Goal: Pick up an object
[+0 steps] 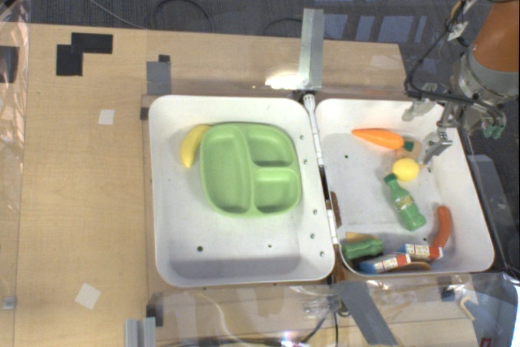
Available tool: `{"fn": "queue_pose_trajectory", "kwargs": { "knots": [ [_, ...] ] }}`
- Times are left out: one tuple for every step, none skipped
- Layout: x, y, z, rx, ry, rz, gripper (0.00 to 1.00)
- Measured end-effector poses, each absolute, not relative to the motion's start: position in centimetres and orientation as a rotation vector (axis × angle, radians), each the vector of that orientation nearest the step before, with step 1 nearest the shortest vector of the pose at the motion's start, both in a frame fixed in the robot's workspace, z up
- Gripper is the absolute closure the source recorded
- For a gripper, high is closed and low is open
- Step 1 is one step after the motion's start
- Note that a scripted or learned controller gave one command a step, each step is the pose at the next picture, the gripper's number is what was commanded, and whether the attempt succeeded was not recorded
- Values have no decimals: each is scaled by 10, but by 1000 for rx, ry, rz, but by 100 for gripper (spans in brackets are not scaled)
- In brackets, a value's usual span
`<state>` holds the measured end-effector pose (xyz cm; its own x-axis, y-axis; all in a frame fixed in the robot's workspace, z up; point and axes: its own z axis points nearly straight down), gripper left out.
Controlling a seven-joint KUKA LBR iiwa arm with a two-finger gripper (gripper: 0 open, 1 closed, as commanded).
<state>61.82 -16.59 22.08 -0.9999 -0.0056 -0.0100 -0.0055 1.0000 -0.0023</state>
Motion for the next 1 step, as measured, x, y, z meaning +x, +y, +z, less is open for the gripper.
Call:
{"fn": "queue_pose_trajectory", "kwargs": {
  "knots": [
    [626,-168,109,116,3107,-7,0]
  ]
}}
